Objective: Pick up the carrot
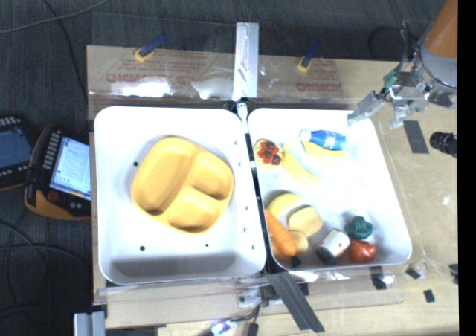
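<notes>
the right bin (pixel 394 201) sat crowded. my gripper (pixel 372 108) hovered at its far corner; i couldn't tell its state. the carrot (pixel 280 236) lay against the near-left wall, touching a yellow fruit (pixel 297 217), so i judged a descent might jam on the wall.

Glossy white plastic bins (pixel 111 253), a smooth matt orange carrot (pixel 280 238), clear crinkled plastic sheeting (pixel 178 74) behind.

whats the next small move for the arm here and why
Probably travel toward the near-left corner of the right bin: the gripper hovers at that bin's far-right corner, while the carrot lies against its left wall beside the yellow pieces.
</notes>
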You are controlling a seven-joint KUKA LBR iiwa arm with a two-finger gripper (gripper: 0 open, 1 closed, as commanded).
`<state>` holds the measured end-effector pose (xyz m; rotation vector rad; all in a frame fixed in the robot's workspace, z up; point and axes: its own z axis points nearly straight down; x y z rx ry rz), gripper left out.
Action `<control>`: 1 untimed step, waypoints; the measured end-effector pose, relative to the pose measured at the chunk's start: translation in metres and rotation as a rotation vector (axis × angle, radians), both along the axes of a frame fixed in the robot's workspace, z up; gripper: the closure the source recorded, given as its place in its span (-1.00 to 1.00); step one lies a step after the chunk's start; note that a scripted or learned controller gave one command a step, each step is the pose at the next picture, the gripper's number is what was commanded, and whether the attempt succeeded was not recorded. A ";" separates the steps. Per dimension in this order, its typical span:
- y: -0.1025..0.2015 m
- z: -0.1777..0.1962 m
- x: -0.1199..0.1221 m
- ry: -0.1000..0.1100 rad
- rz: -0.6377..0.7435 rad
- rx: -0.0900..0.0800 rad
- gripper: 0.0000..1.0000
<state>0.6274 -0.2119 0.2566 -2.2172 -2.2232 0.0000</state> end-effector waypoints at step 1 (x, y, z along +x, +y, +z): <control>0.026 0.098 0.024 -0.001 0.217 -0.006 -1.00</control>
